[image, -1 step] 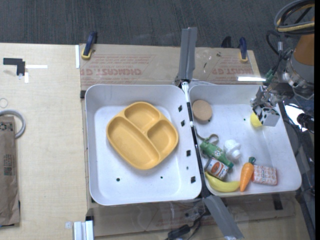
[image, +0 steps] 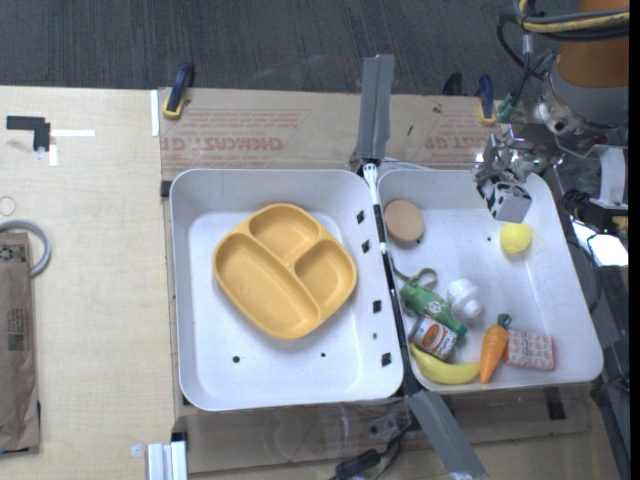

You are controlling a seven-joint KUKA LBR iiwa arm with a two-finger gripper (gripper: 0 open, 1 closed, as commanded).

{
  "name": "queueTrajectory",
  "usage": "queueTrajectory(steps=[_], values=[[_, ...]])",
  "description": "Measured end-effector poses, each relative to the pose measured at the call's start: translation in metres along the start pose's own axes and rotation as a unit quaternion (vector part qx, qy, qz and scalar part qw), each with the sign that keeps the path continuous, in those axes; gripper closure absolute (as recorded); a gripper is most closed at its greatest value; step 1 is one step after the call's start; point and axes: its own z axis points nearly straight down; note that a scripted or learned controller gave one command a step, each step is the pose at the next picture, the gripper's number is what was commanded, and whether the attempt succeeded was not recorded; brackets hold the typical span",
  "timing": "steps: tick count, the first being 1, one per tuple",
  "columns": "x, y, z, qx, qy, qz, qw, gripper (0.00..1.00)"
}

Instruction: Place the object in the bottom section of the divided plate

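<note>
A yellow divided plate [image: 285, 270] with three sections lies in the left bin [image: 200, 228]; all its sections hold nothing. The gripper [image: 507, 196] hangs over the upper part of the right bin [image: 560, 268], just up and left of a yellow lemon [image: 515, 239]. I see nothing between its fingers, and the view does not let me tell how they stand. In the right bin lie a round brown cookie [image: 404, 221], a green bottle [image: 428, 298], a white object [image: 464, 296], a small can [image: 436, 337], a banana [image: 444, 369], a carrot [image: 493, 349] and a pink wafer pack [image: 530, 349].
A grey divider [image: 376, 118] runs between the bins at the top. Blue clamps [image: 179, 88] sit on the cardboard behind the bins. A brown paper bag [image: 16, 338] lies on the bench at far left. The arm's cables fill the top right corner.
</note>
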Motion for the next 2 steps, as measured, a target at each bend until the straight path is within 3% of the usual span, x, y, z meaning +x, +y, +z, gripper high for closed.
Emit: queueTrajectory(steps=[1, 2], values=[[0.045, 0.032, -0.034, 0.0, -0.001, -0.038, 0.9993, 1.0], [0.044, 0.018, -0.035, 0.001, 0.0, -0.045, 0.999, 1.0]])
